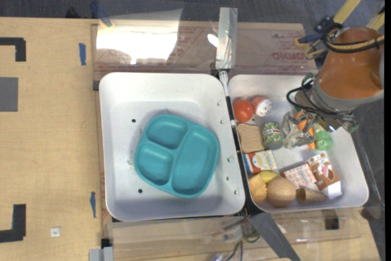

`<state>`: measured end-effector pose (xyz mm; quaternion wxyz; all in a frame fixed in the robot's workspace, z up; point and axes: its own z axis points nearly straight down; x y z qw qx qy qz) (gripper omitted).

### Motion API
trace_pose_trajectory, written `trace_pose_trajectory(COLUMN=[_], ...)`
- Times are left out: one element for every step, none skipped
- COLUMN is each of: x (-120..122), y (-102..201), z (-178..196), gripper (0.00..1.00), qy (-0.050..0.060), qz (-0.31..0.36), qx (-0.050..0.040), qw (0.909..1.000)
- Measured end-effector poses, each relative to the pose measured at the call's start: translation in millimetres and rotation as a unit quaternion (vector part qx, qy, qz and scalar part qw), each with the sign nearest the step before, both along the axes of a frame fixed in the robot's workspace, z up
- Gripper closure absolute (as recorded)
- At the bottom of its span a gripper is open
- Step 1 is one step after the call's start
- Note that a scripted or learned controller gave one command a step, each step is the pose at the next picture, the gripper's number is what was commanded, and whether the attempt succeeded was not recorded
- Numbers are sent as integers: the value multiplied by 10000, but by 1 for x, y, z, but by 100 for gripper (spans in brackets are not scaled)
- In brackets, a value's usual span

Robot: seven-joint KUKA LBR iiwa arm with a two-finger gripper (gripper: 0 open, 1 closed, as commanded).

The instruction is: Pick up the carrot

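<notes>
Camera view: two white bins side by side on the bench, left bin (116, 131) and right bin (357, 183).
Near edge of right bin: one brown potato (281, 191), one yellow piece (259, 183) touching it on the left, one printed packet (311, 174) toward the near right corner.
Middle of right bin: one brown bread slice (249, 137) against the left wall, one small carton (264, 161) just below it, one green-and-white item (272, 134) beside the bread.
Left bin: one teal divided plate (177, 154), three compartments.
Far left of right bin: one red tomato (243, 110), one white-and-red ball (262, 106) touching it.
Carrot (313, 130): orange, with a green end, near the right wall, crowded by the gripper.
Gripper (297, 129): down over the carrot; cannot tell how it stands or whether anything is held.
Arm: orange band (349, 67) above the far right corner, hiding that part of the bin.
</notes>
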<state>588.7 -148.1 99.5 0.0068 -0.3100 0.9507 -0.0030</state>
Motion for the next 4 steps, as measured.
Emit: trace_pose_trajectory(x=[4,-63,-21,-21], y=[42,8,-72,-71], z=[107,14,18,18], gripper=[100,100,100,0], qy=[5,29,30,28], qz=[1387,2303,338,343], qx=[-5,-14,2,7], qw=[9903,9731,9994,9994])
